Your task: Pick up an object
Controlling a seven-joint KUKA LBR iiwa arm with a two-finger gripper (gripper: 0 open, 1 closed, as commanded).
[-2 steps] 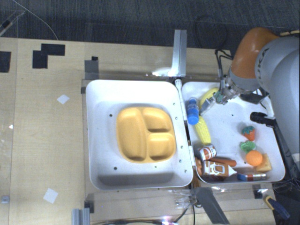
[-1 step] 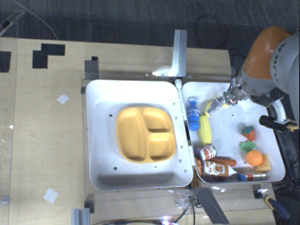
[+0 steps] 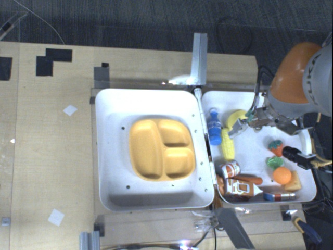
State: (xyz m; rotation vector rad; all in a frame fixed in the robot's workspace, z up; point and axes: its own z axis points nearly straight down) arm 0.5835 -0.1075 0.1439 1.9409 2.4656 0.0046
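Just left of the gripper, at right of frame, a banana lies in the right bin, touching or nearly so; whether it is gripped, I cannot tell. Corn lies below-left, upright in frame.

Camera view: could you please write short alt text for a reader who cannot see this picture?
A grey robot arm reaches from the right, its gripper low over a yellow banana in the right white bin, which is crowded with toy food. The left white bin holds a yellow divided plate.
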